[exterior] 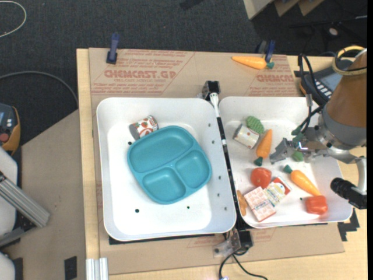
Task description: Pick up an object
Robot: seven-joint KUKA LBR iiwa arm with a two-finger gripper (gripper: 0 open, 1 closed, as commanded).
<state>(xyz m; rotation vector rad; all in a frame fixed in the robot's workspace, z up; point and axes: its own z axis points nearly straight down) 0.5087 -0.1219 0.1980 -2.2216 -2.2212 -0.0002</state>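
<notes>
The right bin [233, 107] holds several toy foods. Among them are a green piece [254, 123], a white box [246, 136], an orange carrot [264, 143], a red tomato [261, 176], a pink carton [260, 203], a second carrot [303, 181] and a red pepper [315, 204]. My gripper [287, 150] hangs low over the bin's middle right, just right of the first carrot and above the tomato. Nothing shows as held in it.
The left bin [111, 174] holds a teal divided plate [169, 164] with a small can [144, 126] at its upper left. A loose carrot [249, 62] lies on the bench behind the right bin. Cables run by the arm at the right.
</notes>
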